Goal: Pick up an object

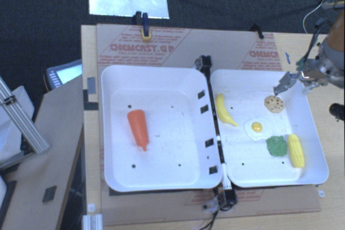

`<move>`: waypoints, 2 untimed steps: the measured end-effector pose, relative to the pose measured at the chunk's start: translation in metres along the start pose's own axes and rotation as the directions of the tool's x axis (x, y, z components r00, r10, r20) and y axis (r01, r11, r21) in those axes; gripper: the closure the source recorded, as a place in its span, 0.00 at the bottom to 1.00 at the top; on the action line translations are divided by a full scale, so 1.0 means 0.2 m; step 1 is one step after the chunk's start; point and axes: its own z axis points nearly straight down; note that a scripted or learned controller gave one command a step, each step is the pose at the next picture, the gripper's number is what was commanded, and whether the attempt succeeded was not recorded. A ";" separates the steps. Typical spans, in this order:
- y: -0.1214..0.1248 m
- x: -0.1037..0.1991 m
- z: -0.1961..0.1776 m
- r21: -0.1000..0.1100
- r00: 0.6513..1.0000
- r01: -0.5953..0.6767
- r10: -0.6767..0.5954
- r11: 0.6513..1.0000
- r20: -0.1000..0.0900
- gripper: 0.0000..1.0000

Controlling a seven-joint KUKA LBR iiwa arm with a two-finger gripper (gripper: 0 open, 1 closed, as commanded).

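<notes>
Nearest the camera, the corn (296,151) and green piece (277,146) are lying just below the fried egg (257,128); the banana (225,110) is resting to its left. Beyond the egg, the cookie (274,104) is sitting free, likely the target, since the gripper (284,85) is hovering just above it, spread or pinched I cannot tell.

2 white bins sit side by side: the left bin (113,116) at center-left of the frame, the right bin (312,143) at center-right. The left one has 1 orange carrot (138,127). The right one has 5 items: 1 banana (224,110), 1 cookie (274,104), 1 fried egg (257,128), 1 green leafy piece (277,146) and 1 corn cob (296,151). That makes 6 toy foods in all.
</notes>
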 end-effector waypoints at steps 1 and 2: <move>0.30 0.00 0.32 0.000 1.000 0.004 -0.004 1.000 0.000 0.00; 0.30 -0.01 0.24 -0.006 1.000 0.006 -0.006 1.000 0.003 1.00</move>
